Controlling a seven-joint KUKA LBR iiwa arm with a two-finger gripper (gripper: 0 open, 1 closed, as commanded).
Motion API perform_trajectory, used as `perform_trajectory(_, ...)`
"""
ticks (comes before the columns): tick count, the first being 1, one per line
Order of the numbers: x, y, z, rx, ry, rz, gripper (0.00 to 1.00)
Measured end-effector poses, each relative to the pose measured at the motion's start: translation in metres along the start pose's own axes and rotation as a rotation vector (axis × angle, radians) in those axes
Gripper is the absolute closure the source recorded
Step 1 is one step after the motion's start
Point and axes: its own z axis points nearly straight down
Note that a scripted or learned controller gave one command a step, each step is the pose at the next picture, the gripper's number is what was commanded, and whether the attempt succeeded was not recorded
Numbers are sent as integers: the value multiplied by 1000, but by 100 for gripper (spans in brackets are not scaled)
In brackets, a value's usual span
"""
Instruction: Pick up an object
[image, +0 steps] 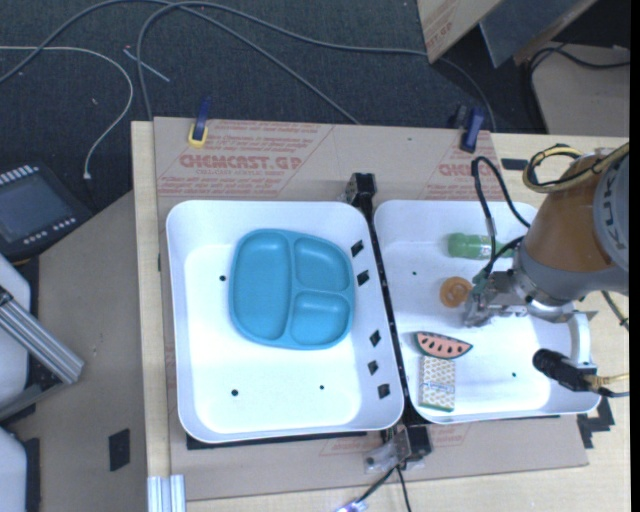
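Nearest item: at the near edge of the right bin (520, 225) we see a small patterned packet (438, 384), flat on the floor by the divider.
Watermelon slice: just behind the packet we find a toy watermelon slice (443, 346), red face up, green rind toward the arm.
Orange piece: farther back lies a small round orange object (456, 292), near the gripper's tip but, as far as we can judge, apart from it.
Green item: toward the far wall we make out a pale green object (466, 245), partly crossed by a black cable.
Gripper: we see the gripper (481, 306) low over the middle of the right bin, between the orange piece and the watermelon slice.
Jaws: we cannot tell how far they stand apart; nothing is visibly held.
Left bin: in the left bin (200, 330) we see a blue divided plate (292, 288) with three compartments.
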Motion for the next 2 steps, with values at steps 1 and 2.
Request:
perform_trajectory(1, -8, 7, -59, -6, -4, -1, 100)
perform_trajectory(2, -8, 8, -110, -7, -4, -2, 100)
